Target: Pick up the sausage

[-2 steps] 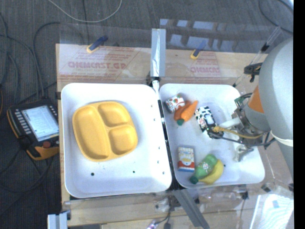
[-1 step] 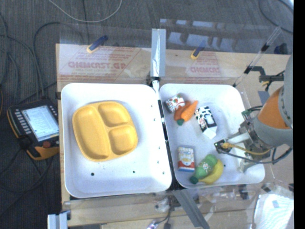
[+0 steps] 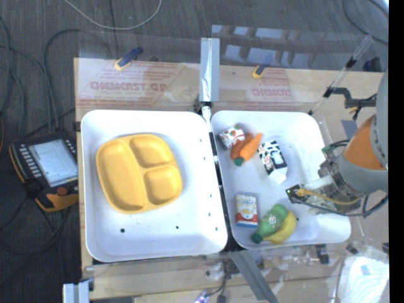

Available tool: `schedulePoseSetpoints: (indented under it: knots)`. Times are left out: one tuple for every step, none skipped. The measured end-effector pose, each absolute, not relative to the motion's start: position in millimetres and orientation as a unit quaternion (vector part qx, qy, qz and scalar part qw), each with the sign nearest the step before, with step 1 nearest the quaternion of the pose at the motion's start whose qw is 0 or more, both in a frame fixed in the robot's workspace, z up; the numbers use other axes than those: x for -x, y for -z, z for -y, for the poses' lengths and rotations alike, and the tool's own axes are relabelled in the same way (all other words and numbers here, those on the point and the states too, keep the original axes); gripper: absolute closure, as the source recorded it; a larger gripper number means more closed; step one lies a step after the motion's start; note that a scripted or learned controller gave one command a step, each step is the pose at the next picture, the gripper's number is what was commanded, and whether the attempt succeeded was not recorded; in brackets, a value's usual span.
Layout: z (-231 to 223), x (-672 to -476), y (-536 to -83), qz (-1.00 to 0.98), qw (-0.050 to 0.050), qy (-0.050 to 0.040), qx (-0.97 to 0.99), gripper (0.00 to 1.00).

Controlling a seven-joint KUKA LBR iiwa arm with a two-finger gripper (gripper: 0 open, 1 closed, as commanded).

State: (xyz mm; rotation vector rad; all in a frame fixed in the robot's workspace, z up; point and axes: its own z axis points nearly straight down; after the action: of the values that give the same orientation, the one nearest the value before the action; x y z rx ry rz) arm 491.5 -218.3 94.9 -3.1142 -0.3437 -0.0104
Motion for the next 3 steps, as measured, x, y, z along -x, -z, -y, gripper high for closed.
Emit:
schedulePoseSetpoints:
  knots:
    - [220.2,-543.5,-189.8,0.107,0.000,-0.0049,0.994,1.00]
    - [224.1,-613.3,-240.6,0.116,-0.001,-0.0046,0.993,1.00]
    - [222.9,-647.6,-266.1,0.102,0.000,-0.0047,0.995,1.00]
